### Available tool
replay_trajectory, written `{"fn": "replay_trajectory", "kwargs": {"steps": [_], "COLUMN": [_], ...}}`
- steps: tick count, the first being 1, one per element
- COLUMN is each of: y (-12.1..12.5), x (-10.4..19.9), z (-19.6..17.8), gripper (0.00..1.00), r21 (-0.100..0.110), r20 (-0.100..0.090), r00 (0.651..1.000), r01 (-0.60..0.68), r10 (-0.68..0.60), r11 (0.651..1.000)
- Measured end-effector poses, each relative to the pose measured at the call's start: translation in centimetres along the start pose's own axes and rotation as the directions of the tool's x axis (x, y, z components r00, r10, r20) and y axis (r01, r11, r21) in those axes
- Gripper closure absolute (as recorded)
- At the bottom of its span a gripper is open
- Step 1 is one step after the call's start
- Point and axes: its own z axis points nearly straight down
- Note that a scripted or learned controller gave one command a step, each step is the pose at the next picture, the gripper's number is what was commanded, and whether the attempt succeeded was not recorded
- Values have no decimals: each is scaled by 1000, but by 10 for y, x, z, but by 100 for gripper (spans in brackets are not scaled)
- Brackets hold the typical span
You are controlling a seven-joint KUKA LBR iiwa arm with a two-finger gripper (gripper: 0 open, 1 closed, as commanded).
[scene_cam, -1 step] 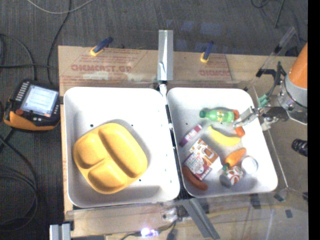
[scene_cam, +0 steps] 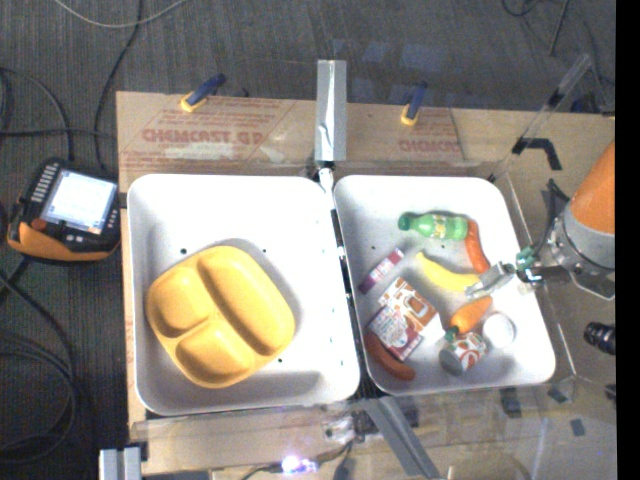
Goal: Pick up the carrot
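My tool (scene_cam: 492,284) hangs just above the carrot (scene_cam: 469,316), low in the right bin (scene_cam: 520,363).
I cannot tell its spread. The carrot lies tilted, hemmed by banana (scene_cam: 445,273) and can (scene_cam: 463,352), so I approach from the right.

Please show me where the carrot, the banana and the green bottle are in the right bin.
carrot (scene_cam: 469,316): camera view, on the middle of its orange body.
banana (scene_cam: 443,272): camera view, on the middle of its yellow curve.
green bottle (scene_cam: 437,226): camera view, on its green body, beside the label.
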Motion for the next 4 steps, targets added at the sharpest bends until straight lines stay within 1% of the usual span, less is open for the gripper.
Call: {"fn": "replay_trajectory", "kwargs": {"steps": [1, 2, 3, 4], "y": [-11, -11, -18, -17], "x": [30, 31, -6, -5], "z": [84, 76, 22, 13], "gripper": [0, 100, 100, 100], "r21": [-1, 0, 0, -2], "r20": [1, -2, 3, 2], "r00": [1000, 1000, 970, 970], "r01": [-31, -30, 242, 244], "r10": [31, 30, -242, -244], "r11": [1000, 1000, 970, 970]}}
